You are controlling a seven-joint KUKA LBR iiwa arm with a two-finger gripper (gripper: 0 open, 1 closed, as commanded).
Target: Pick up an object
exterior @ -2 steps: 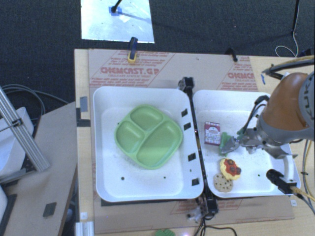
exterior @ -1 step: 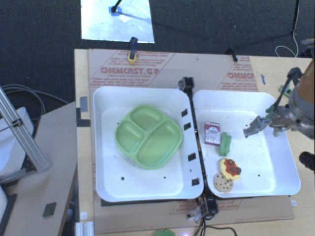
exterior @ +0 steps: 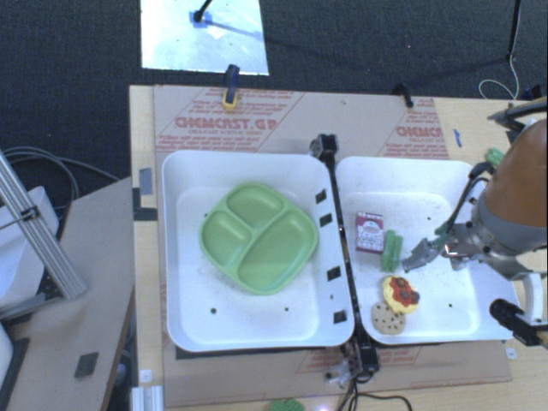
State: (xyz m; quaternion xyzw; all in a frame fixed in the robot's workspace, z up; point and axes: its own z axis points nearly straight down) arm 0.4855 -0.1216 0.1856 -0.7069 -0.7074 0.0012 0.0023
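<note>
Dark carpet surrounds the bench, whose top is covered by a brown sheet printed with red lettering and which carries two shallow white bins side by side. At the left, the left bin holds a green divided plate lying flat near its middle, set at a slant to the walls. Beside it, the right bin holds four small things grouped toward its left half: a red and white box, a green block just beside the box on its right, a yellow and red toy food piece below them, and a round brown cookie touching the lower edge of that piece, near the front wall. From the right, the grey arm reaches over the right bin, and its hand hangs just right of the green block and above the yellow and red piece, with nothing seen between its fingers; whether they stand apart or together I cannot tell.
</note>
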